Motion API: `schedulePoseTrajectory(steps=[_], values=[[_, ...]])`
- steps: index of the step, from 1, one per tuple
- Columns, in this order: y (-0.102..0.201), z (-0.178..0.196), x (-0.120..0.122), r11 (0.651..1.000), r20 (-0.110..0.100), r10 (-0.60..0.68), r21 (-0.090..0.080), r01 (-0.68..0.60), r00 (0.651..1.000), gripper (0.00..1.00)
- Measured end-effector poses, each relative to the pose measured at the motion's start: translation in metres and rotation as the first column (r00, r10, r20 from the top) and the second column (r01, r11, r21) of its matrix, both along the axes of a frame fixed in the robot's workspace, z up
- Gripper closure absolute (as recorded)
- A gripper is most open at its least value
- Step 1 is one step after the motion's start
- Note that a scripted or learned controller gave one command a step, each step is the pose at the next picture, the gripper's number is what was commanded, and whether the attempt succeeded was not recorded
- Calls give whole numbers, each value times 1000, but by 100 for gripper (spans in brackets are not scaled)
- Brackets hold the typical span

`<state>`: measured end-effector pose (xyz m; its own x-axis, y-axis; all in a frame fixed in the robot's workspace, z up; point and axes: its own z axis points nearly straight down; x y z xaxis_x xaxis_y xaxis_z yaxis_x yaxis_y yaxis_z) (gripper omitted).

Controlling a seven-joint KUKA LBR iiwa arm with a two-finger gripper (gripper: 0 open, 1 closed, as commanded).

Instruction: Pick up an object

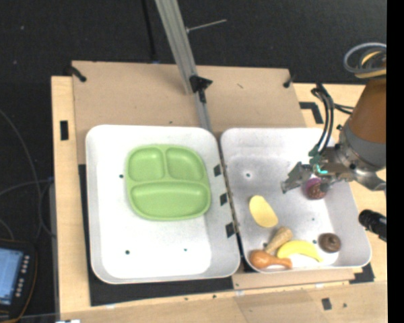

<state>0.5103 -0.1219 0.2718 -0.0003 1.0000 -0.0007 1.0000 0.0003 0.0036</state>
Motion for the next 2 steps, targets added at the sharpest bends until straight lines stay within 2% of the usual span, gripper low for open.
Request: schedulePoseTrajectory(steps=[1, 2], values=[[-3, -40, 2, 1000, -4, -1, 0, 1, 1000, 0], [-9, -101, -4, 1000, -8, -1, 0, 1, 1000, 0]])
